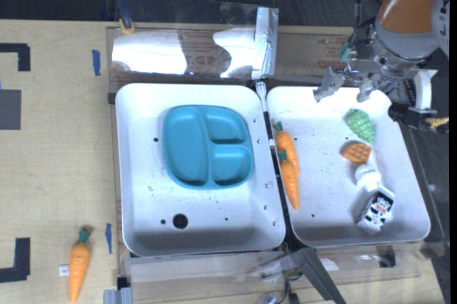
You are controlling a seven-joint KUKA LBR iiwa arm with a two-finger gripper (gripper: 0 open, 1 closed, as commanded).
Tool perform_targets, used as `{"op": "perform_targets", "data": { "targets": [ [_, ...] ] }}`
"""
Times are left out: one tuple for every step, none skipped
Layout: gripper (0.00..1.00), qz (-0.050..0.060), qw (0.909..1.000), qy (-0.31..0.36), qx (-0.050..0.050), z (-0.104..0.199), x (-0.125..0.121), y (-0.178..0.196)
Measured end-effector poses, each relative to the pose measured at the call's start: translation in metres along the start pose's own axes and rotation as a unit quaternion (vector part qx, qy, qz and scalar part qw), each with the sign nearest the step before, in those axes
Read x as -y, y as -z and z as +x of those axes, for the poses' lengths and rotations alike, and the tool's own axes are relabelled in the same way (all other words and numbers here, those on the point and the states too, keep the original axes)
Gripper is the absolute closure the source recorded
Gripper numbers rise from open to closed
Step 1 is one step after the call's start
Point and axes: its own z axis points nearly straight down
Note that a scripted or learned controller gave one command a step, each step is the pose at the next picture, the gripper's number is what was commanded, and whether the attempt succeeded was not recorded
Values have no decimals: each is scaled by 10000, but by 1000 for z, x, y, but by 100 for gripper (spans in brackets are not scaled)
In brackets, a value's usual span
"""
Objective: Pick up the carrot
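An orange carrot with a green top lies along the left wall of the right bin, its tip pointing toward the front. A second carrot lies on the bench outside the bins, at the front left. My gripper hangs over the back edge of the right bin, up and to the right of the carrot in the bin and well apart from it. Its fingers are spread open with nothing between them.
In the right bin lie a green leafy piece, an orange ridged piece and a small white cow-patterned bottle. The left bin holds a blue divided plate. A shiny panel stands behind the bins.
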Motion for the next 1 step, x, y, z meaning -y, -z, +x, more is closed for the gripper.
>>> {"op": "perform_targets", "data": {
  "targets": [
    [0, 7, 9843, 1766, -3, 38, 38, -54]
  ]
}}
